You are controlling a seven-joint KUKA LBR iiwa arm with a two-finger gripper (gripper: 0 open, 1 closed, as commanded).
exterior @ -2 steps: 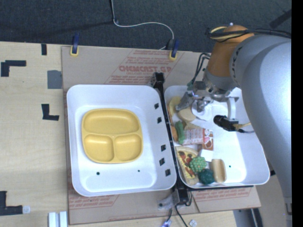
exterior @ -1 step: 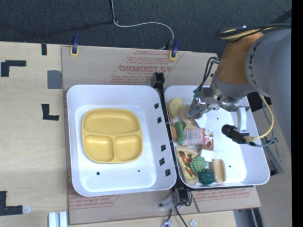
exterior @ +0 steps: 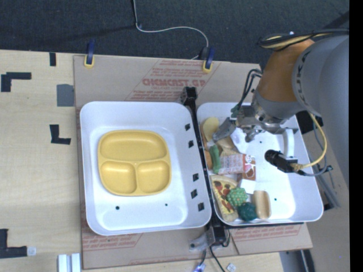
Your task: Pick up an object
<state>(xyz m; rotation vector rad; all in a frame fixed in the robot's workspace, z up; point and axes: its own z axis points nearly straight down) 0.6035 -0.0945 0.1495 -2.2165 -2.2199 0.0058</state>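
The right bin (exterior: 300,200) holds a heap of toy food along its left side: a pale yellow piece (exterior: 210,126), a green pickle-like piece (exterior: 215,155), a white and red packet (exterior: 234,164), a pizza slice (exterior: 222,186), a light green broccoli (exterior: 237,196), a dark green piece (exterior: 247,211) and a hot dog bun (exterior: 261,203). My gripper (exterior: 235,133) hangs over the upper left of this bin, just above the heap. It is open, one finger (exterior: 222,131) pointing toward the yellow piece, and nothing sits between the fingers.
The left bin (exterior: 91,118) holds a yellow divided plate (exterior: 135,162). A black divider (exterior: 195,152) runs between the bins. The grey arm with its orange band (exterior: 283,67) and a yellow cable (exterior: 317,157) cross the right bin's right side.
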